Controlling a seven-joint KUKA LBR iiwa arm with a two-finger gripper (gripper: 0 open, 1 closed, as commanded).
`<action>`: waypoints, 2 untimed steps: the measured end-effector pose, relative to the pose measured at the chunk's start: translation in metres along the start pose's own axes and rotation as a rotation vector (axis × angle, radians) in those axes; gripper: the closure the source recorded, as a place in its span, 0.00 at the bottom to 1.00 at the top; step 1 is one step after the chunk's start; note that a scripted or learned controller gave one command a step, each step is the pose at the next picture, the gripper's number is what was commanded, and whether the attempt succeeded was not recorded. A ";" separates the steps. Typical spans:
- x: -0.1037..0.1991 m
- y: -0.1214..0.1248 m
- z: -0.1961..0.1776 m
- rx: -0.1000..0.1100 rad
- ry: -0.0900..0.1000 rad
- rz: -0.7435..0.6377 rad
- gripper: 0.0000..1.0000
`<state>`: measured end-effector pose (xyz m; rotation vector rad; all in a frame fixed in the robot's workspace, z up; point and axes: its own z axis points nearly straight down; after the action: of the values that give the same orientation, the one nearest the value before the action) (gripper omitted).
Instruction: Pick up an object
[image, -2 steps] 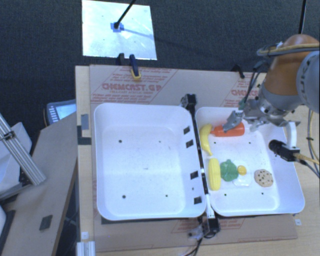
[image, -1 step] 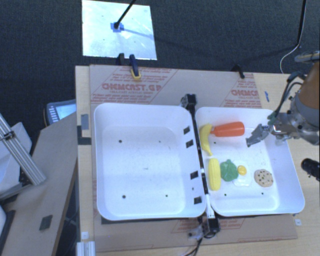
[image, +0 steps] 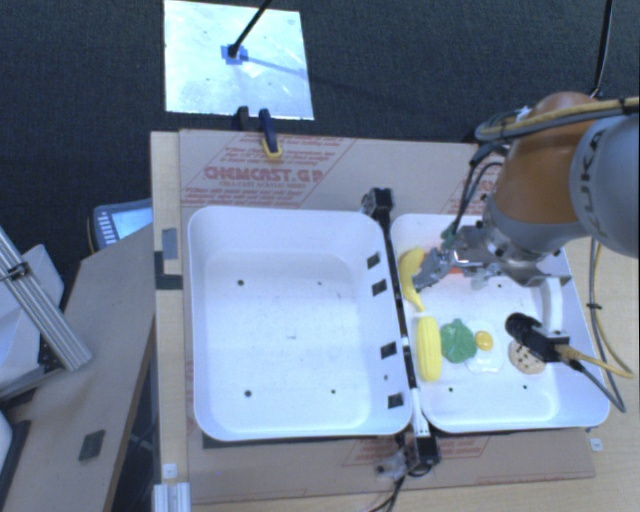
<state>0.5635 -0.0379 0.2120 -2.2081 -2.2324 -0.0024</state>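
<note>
1. Evidently the step in hand is the approach. The grey two-finger gripper (image: 430, 271) hangs low over the shallow white right-hand bin (image: 560, 405), at the upper end of a curved yellow plastic banana (image: 409, 290). The banana lies along the wall that this bin shares with the shallow white left-hand bin (image: 290, 213).
2. The banana looks the likeliest target, being the thing closest to the gripper. Whether the two touch, I cannot tell.
3. Whether the gripper is spread or closed I cannot tell either. Its tip is a small grey blur against the white floor, and nothing shows plainly held in it.
4. The next move, as I judge it, calls for straddling the banana across its narrow width, closing firmly, then lifting straight up clear of the wall. The smooth, curved skin may slip or roll.
5. Other candidates lie lower in the same bin:
   - a yellow corn cob (image: 428, 348) just below the banana
   - a green leafy lump (image: 458, 342) beside the cob
   - a small white fried egg with a yellow yolk (image: 484, 347)
   - a round tan biscuit (image: 525, 361), seen only in part
6. An orange-red patch (image: 465, 268) beside the gripper may be another toy or part of the robot; it is too small to say. The bulky grey arm (image: 560, 170) hides the bin's far right corner.
</note>
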 end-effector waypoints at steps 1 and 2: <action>-0.015 0.007 -0.160 -0.020 -0.004 0.006 0.00; -0.014 0.006 -0.161 -0.007 -0.004 0.001 1.00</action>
<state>0.5698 -0.0526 0.3731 -2.2146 -2.2368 -0.0065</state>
